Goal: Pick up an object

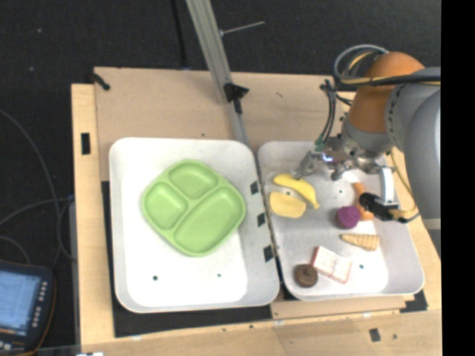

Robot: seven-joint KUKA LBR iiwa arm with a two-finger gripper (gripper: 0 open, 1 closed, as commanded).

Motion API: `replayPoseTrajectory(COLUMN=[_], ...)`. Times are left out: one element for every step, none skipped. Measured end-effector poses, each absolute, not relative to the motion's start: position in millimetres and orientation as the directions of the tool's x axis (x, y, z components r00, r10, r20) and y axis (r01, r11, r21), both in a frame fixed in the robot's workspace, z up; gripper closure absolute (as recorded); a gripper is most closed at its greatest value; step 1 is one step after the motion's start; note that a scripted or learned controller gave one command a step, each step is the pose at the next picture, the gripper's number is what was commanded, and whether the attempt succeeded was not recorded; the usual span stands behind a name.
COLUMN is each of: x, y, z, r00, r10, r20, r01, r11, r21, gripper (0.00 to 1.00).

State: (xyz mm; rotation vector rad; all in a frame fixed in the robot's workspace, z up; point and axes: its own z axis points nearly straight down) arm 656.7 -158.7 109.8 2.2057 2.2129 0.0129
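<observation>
— Which step was in hand at that moment?

— The approach, by my reading. The arm [386, 117] reached in from the right, and the claw [320, 163] hung over the far part of the right bin [401, 273], with nothing between its fingers. Nothing had been lifted yet.

— Was the claw wide or narrow?

— Spread, as far as I could make out: two thin fingers angled apart, one pointing left toward the banana [298, 188], the other toward the bin's middle. The view was soft there, so I would not swear to how wide.

— So the banana was the likely target?

— It lay nearest, just left of and nearer than the claw tip, in the left part of the right bin. A curved yellow piece, resting against a paler yellow lump [286, 205] on its near side. It looked smooth and rounded, likely to slip if gripped off-centre.

— What did the next move call for?

— Coming down over the banana's middle, fingers straddling its narrow width, then closing. The yellow lump crowded one side, which could have blocked a finger.

— Anything else around?

— A purple ball [348, 216], a cone-shaped piece [361, 241], a small carton [332, 265] and a brown round thing [305, 275] lay further near. The left bin [133, 273] held a green divided plate [194, 208].
</observation>
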Motion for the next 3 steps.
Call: replayPoseTrajectory(x=[658.3,654.8,653.0], y=[-159.5,-165.4,-167.4], z=[122.7,185.3,230.4], r00=[-0.006,-0.001,-0.003], r10=[1.0,1.0,1.0], r20=[-0.009,-0.002,-0.001], r01=[1.0,1.0,1.0], r11=[0.006,0.001,0.003], r21=[0.025,0.007,0.007], gripper=[1.0,1.0,1.0])
